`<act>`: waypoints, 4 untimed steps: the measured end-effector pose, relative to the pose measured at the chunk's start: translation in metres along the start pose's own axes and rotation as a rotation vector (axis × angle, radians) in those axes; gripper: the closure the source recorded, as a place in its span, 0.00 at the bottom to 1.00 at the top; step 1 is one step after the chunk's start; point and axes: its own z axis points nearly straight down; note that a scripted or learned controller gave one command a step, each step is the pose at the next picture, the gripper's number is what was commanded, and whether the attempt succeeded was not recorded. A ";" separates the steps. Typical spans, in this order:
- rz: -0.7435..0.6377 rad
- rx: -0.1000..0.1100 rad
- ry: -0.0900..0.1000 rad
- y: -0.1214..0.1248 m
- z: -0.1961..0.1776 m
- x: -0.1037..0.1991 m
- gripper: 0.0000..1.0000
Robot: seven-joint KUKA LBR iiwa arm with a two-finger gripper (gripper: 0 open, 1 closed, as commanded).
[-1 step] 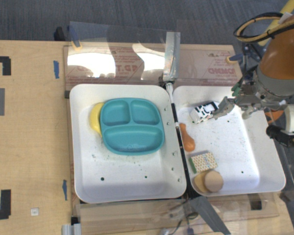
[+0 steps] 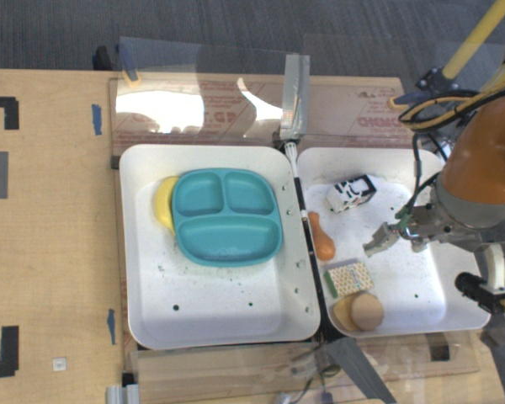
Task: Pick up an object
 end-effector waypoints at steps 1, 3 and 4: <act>-0.107 -0.028 -0.005 -0.025 0.061 0.032 0.00; 0.079 -0.016 0.001 0.001 -0.151 0.102 1.00; 0.081 -0.007 -0.001 0.000 -0.147 0.100 0.00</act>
